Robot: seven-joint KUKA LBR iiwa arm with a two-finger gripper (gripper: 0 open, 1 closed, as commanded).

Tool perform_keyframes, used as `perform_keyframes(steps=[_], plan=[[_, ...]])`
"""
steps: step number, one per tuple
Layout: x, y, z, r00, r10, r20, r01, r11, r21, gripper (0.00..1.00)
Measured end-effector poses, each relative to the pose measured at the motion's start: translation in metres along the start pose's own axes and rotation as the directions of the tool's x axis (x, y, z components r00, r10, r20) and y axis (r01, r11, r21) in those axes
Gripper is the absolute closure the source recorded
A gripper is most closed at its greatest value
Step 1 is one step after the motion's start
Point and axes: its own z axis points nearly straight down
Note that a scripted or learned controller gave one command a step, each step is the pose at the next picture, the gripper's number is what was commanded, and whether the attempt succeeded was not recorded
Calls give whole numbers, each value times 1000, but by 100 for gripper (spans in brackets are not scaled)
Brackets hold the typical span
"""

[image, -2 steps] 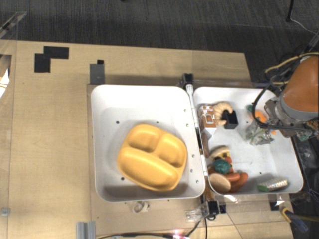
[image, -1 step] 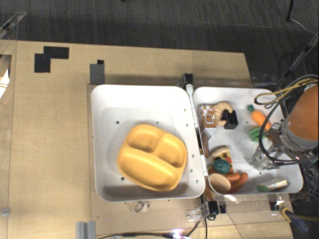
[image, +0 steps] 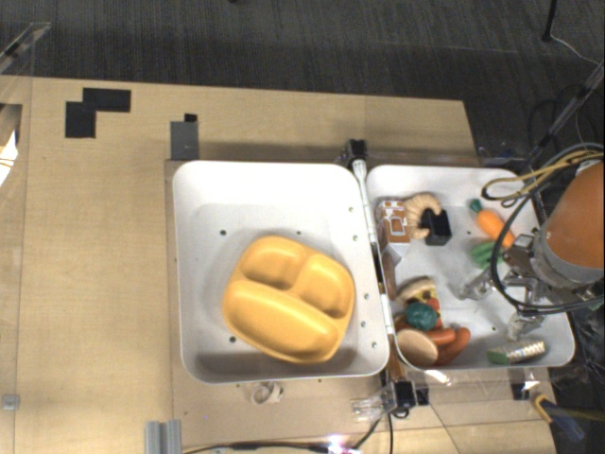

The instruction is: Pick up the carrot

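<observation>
Seen from above: carrot [image: 492, 225], orange with a green tip, lying near the right bin's [image: 454, 180] far wall, just left of the arm [image: 575, 230]. Gripper [image: 506, 296] low over the bin floor, right of the carrot and apart from it; finger opening impossible to tell. Large yellow bread-shaped toy [image: 288, 298] in the left bin [image: 203, 253].

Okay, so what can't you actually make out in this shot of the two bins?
- Claw: the arm's grey wrist and cables cover it, so open or shut is unclear.
- Carrot: a black cable crosses it; its green end is partly hidden.
- Arm: cut off by the right edge.
- Small toys in the right bin: piled together, too small to identify.
</observation>
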Motion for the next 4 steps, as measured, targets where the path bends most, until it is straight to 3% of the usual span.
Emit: perform_keyframes(steps=[1,2,3,4], plan=[[-45,-41,2,983,183,-1,-183,983,-4,0],[-4,-4,0,999,48,-1,-48,999,-1,0],[-57,-53,2,967,254,0,-254,967,-3,0],[-34,-31,1,968,250,-1,-250,968,-3,0]])
